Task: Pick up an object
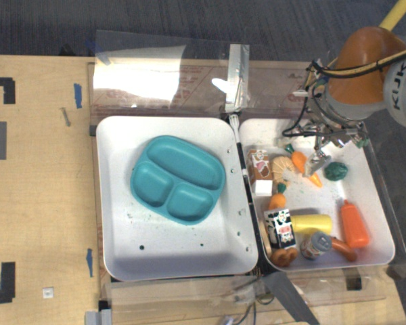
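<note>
Bench carries 2 shallow white bins side by side. Left bin (122,242) holds 1 teal divided plate (178,178) with 3 compartments, lying flat near the bin's centre, tilted slightly relative to the bin walls.

Right bin (382,246) holds a cluster of small items. Along the left wall: a small printed carton (259,162), a white cube (262,187) just below it, a black-and-white printed box (280,227) further down. A beige bread-like piece (282,166) sits beside the carton. A small carrot-like orange piece (298,161) lies next to the bread-like piece. A dark green lump (336,171) sits near the right wall. A yellow block (312,223) lies flat mid-bin, touching the printed box. An orange bottle-shaped item (355,225) lies to its right. A small grey can (316,245) sits below the yellow block.

Arm enters from the right, orange band above the wrist. Gripper (317,162) is low over the upper part of the right bin, between the carrot-like piece and the green lump. Fingers: cannot tell whether apart or together; nothing visibly between them.
</note>
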Tool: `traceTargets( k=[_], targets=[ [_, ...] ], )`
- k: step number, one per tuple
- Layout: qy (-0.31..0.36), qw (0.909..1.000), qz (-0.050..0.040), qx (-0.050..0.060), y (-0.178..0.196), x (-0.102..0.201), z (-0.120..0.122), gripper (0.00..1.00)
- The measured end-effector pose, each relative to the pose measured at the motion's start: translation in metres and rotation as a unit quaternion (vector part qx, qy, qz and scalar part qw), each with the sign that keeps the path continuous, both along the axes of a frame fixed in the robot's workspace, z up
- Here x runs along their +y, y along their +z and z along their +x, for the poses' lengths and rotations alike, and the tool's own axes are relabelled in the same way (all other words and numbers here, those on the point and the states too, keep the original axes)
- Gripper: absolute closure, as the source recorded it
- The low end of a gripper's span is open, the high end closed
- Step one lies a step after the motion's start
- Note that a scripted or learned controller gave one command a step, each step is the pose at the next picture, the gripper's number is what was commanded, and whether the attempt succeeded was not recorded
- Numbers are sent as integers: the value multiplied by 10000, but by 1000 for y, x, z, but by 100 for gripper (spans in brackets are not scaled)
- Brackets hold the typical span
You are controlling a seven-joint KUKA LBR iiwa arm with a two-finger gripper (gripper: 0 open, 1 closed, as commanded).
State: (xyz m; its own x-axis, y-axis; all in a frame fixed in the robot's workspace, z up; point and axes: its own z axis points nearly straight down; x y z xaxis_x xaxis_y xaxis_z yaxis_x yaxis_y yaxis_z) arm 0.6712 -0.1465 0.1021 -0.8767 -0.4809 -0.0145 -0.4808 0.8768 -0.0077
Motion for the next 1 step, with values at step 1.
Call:
traceTargets(
  k=[1],
  targets=[
    [-434,9991,11,27,-14,10,-46,0]
  ],
)
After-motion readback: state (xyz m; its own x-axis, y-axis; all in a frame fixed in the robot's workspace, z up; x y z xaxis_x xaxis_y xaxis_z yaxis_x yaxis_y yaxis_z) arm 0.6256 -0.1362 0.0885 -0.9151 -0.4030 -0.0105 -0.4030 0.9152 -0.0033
